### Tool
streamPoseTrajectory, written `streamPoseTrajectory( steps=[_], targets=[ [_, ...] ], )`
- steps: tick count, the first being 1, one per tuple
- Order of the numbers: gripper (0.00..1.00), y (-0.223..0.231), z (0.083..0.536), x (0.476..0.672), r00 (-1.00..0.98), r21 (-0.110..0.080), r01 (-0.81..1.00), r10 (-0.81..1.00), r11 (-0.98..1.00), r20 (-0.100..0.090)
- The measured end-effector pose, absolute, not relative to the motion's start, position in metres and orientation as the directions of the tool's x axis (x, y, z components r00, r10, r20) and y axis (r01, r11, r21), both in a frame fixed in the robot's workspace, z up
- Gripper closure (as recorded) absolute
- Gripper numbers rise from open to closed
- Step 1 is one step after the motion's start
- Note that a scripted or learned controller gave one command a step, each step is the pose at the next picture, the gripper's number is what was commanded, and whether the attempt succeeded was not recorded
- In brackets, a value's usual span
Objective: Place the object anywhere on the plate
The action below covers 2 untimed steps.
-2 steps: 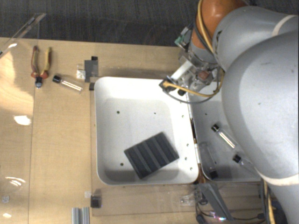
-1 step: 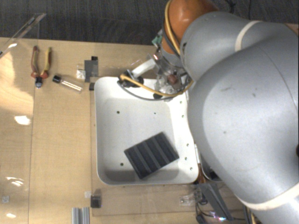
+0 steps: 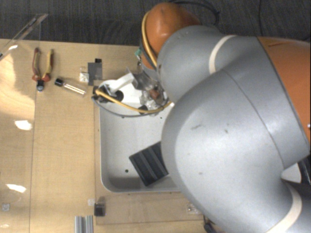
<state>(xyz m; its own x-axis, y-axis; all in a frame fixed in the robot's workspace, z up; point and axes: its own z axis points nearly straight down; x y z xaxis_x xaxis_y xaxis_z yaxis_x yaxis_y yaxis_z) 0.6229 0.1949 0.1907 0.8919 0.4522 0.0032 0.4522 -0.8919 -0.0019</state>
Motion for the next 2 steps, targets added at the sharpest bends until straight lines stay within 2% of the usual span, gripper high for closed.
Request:
streamPoseTrajectory(
  steps=[1, 2],
  targets=[
    [1.00, 0.236, 0.150, 0.535, 0.819, -0.002, 0.573, 0.573, -0.819, -0.001],
    [1.00, 0.235, 0.234, 0.604, 0.759, 0.000, 0.651, 0.651, -0.759, 0.002]
  ],
)
